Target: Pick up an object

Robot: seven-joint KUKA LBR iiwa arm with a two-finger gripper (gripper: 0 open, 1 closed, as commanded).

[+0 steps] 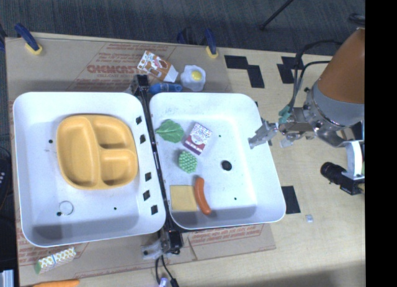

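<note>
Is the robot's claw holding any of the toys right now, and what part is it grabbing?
No, nothing is held. The gripper hangs over the right edge of the right bin, away from the toys. The hot dog lies loose inside that bin.

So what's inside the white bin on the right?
The right bin holds a green leaf, a small purple-and-white packet, a green bumpy piece, a yellow square and an orange sausage. Whatever lies under them is covered.

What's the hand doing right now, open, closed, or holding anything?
Hand: over the right bin's right rim, nothing seen between its fingers; open or closed cannot be told.
</note>
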